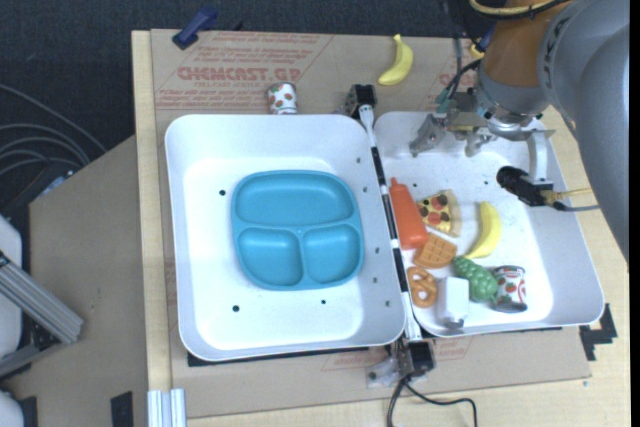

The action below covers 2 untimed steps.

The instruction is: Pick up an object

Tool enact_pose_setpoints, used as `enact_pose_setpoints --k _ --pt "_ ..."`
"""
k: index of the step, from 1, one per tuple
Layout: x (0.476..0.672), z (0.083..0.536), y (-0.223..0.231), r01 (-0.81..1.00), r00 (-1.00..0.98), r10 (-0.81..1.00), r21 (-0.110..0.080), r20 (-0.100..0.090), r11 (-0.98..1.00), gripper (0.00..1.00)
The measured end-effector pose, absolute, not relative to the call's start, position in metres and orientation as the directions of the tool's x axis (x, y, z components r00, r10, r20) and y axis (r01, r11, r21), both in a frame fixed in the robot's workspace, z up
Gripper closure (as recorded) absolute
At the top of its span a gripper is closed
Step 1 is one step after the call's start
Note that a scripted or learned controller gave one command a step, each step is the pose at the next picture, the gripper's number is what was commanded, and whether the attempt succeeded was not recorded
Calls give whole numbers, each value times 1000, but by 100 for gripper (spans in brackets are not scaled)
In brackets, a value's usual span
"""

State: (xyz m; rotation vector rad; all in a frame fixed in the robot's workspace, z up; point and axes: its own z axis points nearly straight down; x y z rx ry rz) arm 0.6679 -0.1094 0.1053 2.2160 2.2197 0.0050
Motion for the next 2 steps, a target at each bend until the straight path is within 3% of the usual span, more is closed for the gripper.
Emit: enact_pose_setpoints --k 1,2 --pt "666 85 -115 1000 0 1000 -3 0 0 0" --pt "667 95 -115 1000 0 1000 0 0 0 100"
